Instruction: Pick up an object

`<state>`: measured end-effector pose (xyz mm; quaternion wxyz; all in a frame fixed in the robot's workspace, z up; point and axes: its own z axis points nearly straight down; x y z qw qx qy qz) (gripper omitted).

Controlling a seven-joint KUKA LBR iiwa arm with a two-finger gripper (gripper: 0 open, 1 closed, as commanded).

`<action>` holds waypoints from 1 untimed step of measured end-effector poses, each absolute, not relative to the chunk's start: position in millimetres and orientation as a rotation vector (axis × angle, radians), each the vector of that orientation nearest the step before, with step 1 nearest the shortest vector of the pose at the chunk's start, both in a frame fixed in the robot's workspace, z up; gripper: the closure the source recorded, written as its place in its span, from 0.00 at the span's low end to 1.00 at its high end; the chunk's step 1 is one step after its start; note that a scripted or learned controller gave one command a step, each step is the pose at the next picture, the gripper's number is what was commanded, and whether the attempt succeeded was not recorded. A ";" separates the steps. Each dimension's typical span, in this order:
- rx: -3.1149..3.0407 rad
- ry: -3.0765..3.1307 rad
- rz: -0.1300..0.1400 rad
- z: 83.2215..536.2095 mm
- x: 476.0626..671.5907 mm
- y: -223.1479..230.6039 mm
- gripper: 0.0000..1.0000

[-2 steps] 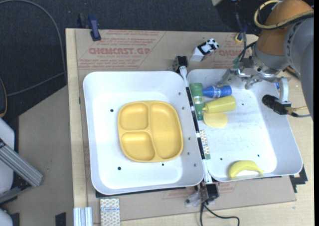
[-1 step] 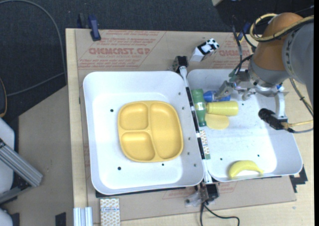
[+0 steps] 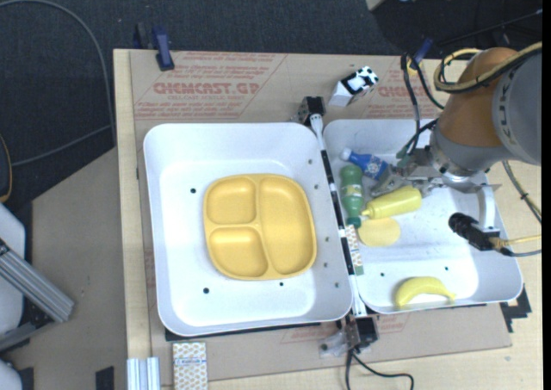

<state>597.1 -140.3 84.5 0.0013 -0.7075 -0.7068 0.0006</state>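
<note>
Camera view looks down on the bench, and the yellow bottle (image 3: 394, 203) serves as the landmark. It lies on its side in the right bin (image 3: 482, 281), in the upper left part of that bin, its narrow end pointing down-left in the view.

The gripper (image 3: 419, 171) hangs just above and right of the yellow bottle, close to its thick end; whether it touches the bottle cannot be told, nor whether it is wide, narrow or clamped on anything. The grey arm (image 3: 486, 113) with its orange band rises further up and right of the bottle.

Just left of the yellow bottle lies a green bottle (image 3: 351, 190), against the bin's left wall. Above and left of the yellow bottle sits a blue and white item (image 3: 366, 162), too small to name. Just below the bottle's narrow end lies a pale yellow round piece (image 3: 379, 232). Well below the bottle, near the bin's front wall, lies a banana (image 3: 422, 291).

Far left of the yellow bottle, a yellow divided plate (image 3: 258, 226) rests in the middle of the left bin (image 3: 172, 207).
</note>
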 end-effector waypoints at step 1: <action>-2.221 -2.219 0.001 84.4 562.9 -156.9 0.00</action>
